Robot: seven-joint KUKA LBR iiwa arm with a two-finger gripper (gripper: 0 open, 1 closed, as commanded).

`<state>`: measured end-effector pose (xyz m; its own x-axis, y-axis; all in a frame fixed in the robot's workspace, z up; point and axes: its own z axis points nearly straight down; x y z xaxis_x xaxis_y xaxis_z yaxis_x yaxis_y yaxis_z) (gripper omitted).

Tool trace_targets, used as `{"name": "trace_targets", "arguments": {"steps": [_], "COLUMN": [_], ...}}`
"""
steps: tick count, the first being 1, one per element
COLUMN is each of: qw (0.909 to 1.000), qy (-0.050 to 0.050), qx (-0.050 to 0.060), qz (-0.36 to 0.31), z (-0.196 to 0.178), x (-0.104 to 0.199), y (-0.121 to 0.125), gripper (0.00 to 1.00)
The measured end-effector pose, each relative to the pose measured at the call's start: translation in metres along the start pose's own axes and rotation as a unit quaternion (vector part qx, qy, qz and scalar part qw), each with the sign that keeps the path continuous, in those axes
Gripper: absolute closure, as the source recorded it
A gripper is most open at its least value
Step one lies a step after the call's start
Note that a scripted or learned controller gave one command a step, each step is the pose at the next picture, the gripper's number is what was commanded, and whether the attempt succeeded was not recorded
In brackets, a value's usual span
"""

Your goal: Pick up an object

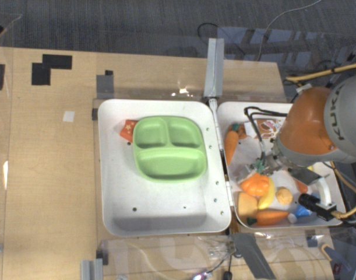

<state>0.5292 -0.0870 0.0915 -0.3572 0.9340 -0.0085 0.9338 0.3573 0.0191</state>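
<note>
**Trainee:** Gripper (264,163) first: where do you place it?

**Instructor:** Low in the right bin (246,111), under the arm's orange band (306,124). You see its tip among the toys; whether it is spread or closed you cannot tell, and nothing shows between its tips.

**Trainee:** And nearest you?

**Instructor:** Along the near wall lies an orange carrot-like piece (272,217), with a tan block (247,203) just behind it. A yellow piece (267,196) touches a round orange fruit (256,184), which sits just beside the gripper. These are your candidates for picking.

**Trainee:** Farther back?

**Instructor:** You find an upright carrot (231,144) against the right bin's left wall. Across the divider, the left bin (160,214) carries a green divided tray (168,147), with a red item (127,130) tucked at its far-left corner. Both bins rest on the wooden surface (43,174).
</note>
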Motion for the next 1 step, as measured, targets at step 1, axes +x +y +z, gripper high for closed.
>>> {"name": "trace_targets", "arguments": {"steps": [1], "qw": [1.0], "qy": [0.001], "qx": [-0.002], "qz": [-0.001], "z": [-0.0111], "x": [0.0016], "y": [0.0028], "gripper": [1.0]}}
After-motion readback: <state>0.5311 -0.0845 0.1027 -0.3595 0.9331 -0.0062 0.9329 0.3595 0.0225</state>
